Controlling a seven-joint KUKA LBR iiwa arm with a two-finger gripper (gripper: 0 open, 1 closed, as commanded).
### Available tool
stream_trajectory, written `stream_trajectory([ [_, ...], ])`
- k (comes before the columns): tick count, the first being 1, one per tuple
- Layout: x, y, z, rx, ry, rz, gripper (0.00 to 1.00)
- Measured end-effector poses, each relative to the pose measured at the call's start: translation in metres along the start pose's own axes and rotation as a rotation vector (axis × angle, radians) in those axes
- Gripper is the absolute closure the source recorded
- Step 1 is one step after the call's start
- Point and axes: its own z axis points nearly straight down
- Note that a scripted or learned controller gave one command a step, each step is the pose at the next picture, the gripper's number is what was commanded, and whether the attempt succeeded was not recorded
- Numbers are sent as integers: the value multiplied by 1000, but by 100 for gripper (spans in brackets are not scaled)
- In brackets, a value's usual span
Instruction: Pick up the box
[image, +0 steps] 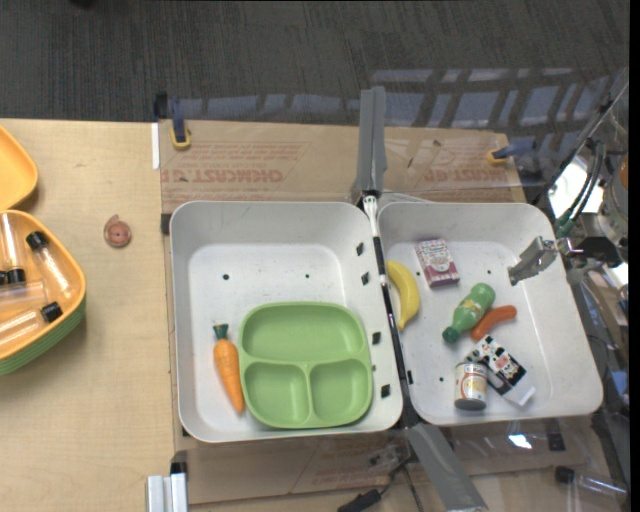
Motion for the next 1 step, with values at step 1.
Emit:
stream_trajectory([
  [1, 27, 58, 102, 1, 1, 196, 0],
])
